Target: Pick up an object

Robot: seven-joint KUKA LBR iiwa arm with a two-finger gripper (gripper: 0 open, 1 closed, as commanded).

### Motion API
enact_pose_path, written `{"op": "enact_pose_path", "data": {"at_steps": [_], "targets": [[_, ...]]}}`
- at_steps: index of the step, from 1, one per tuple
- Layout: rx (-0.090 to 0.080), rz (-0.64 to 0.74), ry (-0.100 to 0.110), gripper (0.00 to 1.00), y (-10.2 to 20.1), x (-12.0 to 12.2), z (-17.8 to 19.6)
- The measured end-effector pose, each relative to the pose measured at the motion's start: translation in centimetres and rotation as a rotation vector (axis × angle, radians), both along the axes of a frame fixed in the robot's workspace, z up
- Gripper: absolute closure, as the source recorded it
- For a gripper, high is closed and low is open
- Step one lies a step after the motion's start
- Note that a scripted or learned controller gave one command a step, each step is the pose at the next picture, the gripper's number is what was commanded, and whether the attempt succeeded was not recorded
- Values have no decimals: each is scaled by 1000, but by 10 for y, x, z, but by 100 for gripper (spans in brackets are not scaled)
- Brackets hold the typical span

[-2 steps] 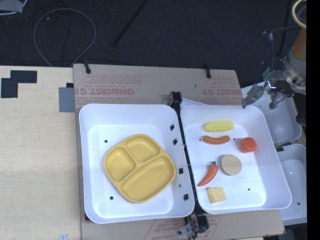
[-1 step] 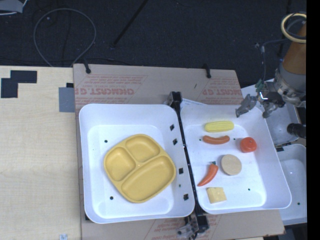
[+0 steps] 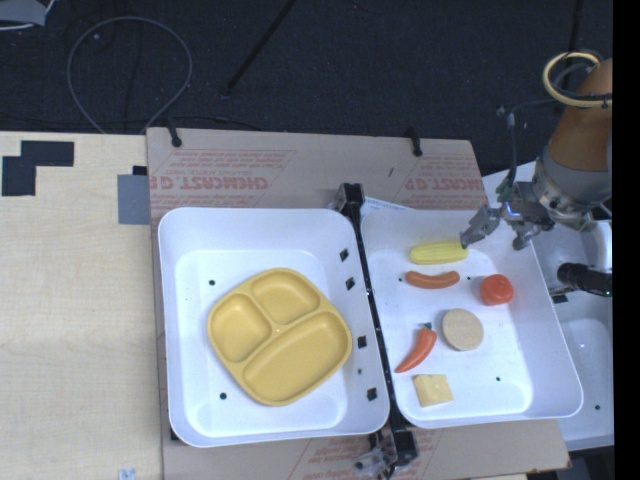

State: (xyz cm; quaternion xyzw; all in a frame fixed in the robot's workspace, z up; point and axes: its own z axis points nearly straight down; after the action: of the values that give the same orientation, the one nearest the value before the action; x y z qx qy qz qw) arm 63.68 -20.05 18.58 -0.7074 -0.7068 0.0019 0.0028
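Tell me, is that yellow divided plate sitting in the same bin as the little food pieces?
No, the yellow divided plate lies alone in the left bin, while the food pieces, such as the tomato, lie in the right bin.

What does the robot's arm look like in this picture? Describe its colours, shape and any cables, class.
The arm has a rounded orange band above a grey metal wrist. A yellow cable loops at its top. Below, the claw is two thin grey metal fingers, with thin dark wires nearby.

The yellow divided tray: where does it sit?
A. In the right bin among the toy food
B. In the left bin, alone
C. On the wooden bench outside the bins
B: the yellow divided tray lies by itself in the left bin; the toy food sits in the right bin.
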Motion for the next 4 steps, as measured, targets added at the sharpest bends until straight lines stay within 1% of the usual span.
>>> {"op": "enact_pose_path", "data": {"at_steps": [1,2,3,4], "targets": [[0,0,0,0,-3,-2,-44],[-1,1,-5,100,-3,0,-31],[-3,2,-10,100,2,-8,21],[-2,2,-10,100,3,-10,64]]}}
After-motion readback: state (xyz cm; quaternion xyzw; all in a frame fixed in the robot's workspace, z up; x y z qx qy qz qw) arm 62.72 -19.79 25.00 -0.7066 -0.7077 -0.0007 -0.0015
